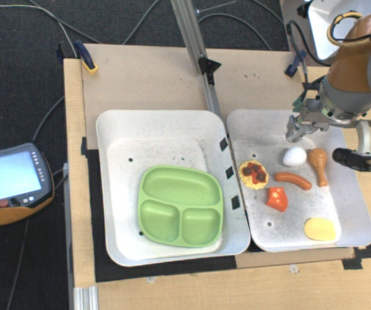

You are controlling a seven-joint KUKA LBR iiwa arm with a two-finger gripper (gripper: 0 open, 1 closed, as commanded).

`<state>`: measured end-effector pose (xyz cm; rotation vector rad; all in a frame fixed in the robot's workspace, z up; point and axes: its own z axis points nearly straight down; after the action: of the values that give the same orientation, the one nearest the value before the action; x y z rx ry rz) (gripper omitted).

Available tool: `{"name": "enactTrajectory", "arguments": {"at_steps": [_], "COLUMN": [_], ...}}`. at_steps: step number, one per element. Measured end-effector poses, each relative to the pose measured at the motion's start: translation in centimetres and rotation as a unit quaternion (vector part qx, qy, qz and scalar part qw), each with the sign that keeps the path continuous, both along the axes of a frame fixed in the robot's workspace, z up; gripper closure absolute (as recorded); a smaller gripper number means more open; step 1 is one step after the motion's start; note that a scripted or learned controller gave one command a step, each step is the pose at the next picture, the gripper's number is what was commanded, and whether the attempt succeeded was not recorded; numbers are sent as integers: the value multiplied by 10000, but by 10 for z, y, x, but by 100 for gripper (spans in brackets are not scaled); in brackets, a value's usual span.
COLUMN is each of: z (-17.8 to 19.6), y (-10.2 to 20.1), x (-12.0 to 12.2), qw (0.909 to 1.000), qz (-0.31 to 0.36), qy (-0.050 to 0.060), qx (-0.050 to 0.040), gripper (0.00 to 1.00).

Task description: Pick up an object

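End effector (300, 126) hangs over the 12 o'clock end of the right bin (347, 228), just above the white egg (295, 156). Can't tell whether it's released or clenched; nothing visible in its grip.

All candidate objects sit loose in the right bin. Drumstick (318, 165) is at 3 o'clock of the egg, nearly touching it. Sausage (293, 181) lies just at 6 o'clock of the egg, tilted. Small pizza piece (253, 174) is by the bin's 9 o'clock wall, red pepper-like piece (276, 199) mid-bin, yellow piece (320, 228) toward 5 o'clock. Scattered layout looks like random grasp-trial setup; the egg is likely the target since it's nearest.

Left bin (117, 134) carries a green divided tray (181, 206), compartments bare, probably a drop zone or distractor.

Hard to read: the wrist blocks the tool tips, the arm is cropped at the 2 o'clock corner, and the red piece's identity is uncertain. A pole (192, 37) crosses the bench (140, 76) at 12 o'clock; a pendant (14, 183) sits off-bench at 9 o'clock.
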<state>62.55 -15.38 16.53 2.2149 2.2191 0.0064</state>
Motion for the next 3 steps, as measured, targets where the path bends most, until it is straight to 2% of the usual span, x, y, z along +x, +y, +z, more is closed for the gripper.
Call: {"name": "enactTrajectory", "arguments": {"at_steps": [2,3], "z": [102,99], "y": [-3,47], "x": [-4,-31], "qw": [10000,10000], "qz": [-2,15], "qy": [-4,50], "qx": [-4,22], "gripper": [100,100]}}
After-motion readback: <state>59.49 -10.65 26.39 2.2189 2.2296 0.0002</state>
